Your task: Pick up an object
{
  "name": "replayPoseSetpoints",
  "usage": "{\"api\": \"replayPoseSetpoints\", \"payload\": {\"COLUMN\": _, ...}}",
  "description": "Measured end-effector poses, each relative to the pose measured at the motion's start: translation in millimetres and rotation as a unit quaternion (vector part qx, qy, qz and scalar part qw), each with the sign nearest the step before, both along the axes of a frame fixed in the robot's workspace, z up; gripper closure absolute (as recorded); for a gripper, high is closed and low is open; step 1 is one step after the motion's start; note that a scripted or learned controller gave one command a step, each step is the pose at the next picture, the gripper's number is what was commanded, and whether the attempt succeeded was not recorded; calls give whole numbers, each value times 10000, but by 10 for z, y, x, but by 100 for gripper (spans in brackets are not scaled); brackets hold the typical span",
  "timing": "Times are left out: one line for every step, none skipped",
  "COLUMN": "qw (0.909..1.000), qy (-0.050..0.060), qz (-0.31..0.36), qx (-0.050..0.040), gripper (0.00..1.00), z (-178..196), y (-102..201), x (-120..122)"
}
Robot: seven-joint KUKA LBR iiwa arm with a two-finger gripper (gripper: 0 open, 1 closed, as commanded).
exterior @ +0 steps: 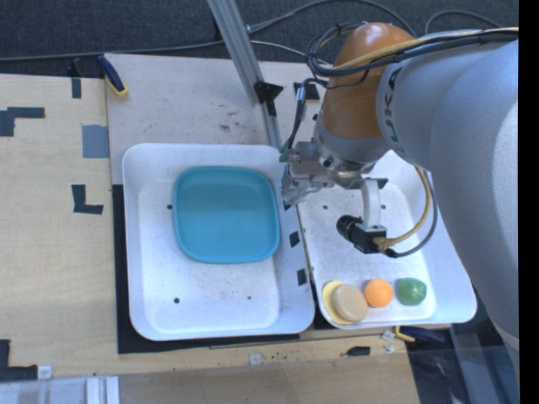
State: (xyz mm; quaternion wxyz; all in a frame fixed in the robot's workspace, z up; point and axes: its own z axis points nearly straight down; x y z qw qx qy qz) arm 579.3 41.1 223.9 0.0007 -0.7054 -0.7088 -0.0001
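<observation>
Left bin (152, 310): a shallow white tray, set on the wooden bench (50, 251); a teal square plate (226, 214) is laid flat in its upper half, nearer the right wall than the left.

Right bin (446, 301): a second white tray, placed just beside the first; much of it is covered by the arm.

Objects in right bin: three small items are lined up along the near edge. A pale yellow round piece (346, 301) is seen at the left, an orange ball (379, 293) in the middle, a green ball (411, 290) at the right. The three are set close together, the yellow piece and orange ball nearly touching.

Arm (455, 99): grey, with an orange band (366, 53) above the wrist; it is reached in from the right.

Gripper (290, 194): positioned over the wall shared by the two bins, just beside the plate's right edge and well apart from the three small items.

Jaws: their state cannot be told, since they are seen only as a dark, indistinct shape.

Held item: none is seen at the gripper.
</observation>
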Motion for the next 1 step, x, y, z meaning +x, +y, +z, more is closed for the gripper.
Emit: {"api": "replayPoseSetpoints", "payload": {"qw": 10000, "qy": 4, "qz": -3, "qx": -2, "gripper": 100, "z": -95, "y": 503, "x": 220}}
